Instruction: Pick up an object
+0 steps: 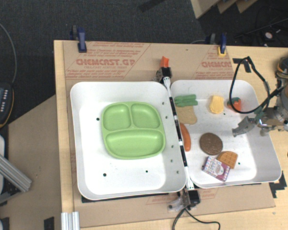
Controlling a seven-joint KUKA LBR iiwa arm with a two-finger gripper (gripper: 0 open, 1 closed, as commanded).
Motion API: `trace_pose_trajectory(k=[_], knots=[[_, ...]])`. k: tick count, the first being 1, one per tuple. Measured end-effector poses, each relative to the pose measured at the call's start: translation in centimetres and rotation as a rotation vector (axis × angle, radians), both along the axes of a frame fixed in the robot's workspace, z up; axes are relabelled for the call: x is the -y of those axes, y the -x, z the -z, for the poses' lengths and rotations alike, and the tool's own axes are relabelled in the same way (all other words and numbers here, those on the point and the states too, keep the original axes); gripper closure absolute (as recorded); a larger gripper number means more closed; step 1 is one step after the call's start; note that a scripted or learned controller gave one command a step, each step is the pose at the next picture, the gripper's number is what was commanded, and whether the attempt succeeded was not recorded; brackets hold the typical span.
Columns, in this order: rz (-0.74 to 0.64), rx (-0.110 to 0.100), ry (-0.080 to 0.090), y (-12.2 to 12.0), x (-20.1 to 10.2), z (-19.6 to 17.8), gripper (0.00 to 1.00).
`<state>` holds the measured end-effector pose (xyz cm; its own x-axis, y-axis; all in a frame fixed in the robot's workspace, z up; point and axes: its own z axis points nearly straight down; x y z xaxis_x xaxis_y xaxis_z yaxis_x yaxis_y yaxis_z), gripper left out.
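While the gripper (pixel 240 128) is hanging over the right edge of the right bin (pixel 264 174), the approach step is looking to be the one in hand: nothing is sitting between the fingers, which are appearing spread apart, though they are small here. The next move is calling for a choice of one object and a descent onto it; the brown disc (pixel 211 143) is lying nearest. In that bin I am counting seven things: one green piece (pixel 186 100), one tan slice (pixel 186 115), one yellow chunk (pixel 216 104), one sausage (pixel 185 137), the disc, one waffle (pixel 228 158) and one small packet (pixel 215 168). The left bin (pixel 86 176) is holding one green divided plate (pixel 133 130). Two bins are sitting on the counter (pixel 62 128).
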<state>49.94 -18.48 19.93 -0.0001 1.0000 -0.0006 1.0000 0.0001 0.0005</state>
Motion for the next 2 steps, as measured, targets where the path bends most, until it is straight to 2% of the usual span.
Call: trace_pose_trajectory(k=[1, 2], knots=[[-0.002, 0.005, 0.004, -8.3, 4.0, 6.5, 0.0], [-0.006, 0.005, 0.001, -16.4, 1.1, 10.9, 0.0]])
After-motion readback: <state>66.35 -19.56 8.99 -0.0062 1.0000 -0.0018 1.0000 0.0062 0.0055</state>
